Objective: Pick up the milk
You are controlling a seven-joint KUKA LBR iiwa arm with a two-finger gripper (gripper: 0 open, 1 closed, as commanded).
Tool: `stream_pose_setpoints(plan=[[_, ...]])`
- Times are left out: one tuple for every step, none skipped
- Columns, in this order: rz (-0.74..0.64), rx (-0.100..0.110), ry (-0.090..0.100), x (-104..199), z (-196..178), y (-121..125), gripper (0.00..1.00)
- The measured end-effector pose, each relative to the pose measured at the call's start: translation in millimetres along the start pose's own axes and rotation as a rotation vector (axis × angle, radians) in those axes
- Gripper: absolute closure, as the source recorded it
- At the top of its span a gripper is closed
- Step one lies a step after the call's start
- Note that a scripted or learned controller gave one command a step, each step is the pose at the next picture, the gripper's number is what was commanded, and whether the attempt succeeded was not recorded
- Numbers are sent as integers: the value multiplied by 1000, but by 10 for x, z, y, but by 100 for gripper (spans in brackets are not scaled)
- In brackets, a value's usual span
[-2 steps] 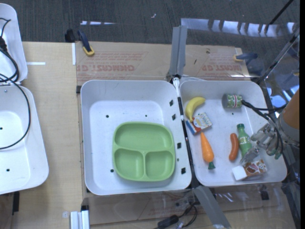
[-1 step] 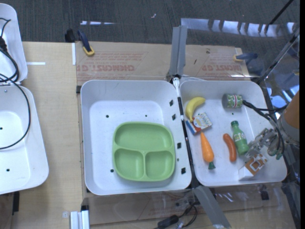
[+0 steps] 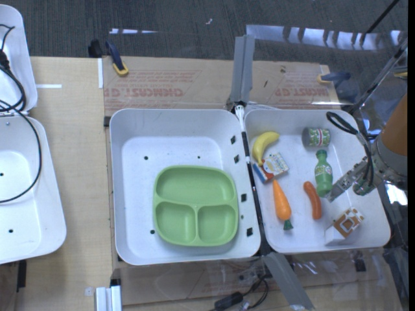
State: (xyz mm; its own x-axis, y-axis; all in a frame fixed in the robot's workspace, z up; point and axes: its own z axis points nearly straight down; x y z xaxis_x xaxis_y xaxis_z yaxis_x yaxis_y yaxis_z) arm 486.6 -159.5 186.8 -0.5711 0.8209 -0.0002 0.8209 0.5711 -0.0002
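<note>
The milk [image 3: 346, 224] is a small brown and white carton lying near the front right corner of the right bin [image 3: 295, 240]. My gripper [image 3: 336, 192] reaches in from the right and hangs over the bin's right side. It points down and to the left, just right of a green bottle [image 3: 323, 172]. The milk lies a short way in front of the gripper tip, apart from it. Nothing shows in the gripper.
The right bin also holds a banana [image 3: 262, 145], a green can [image 3: 316, 136], a small packet [image 3: 276, 164], a carrot [image 3: 281, 203] and a red sausage [image 3: 313, 199]. A green divided plate [image 3: 196, 205] sits in the left bin [image 3: 130, 173]. A black cable loops above the gripper.
</note>
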Motion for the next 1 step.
stream_pose_setpoints(plan=[[105, 1, 0, 50, -355, -62, 100]])
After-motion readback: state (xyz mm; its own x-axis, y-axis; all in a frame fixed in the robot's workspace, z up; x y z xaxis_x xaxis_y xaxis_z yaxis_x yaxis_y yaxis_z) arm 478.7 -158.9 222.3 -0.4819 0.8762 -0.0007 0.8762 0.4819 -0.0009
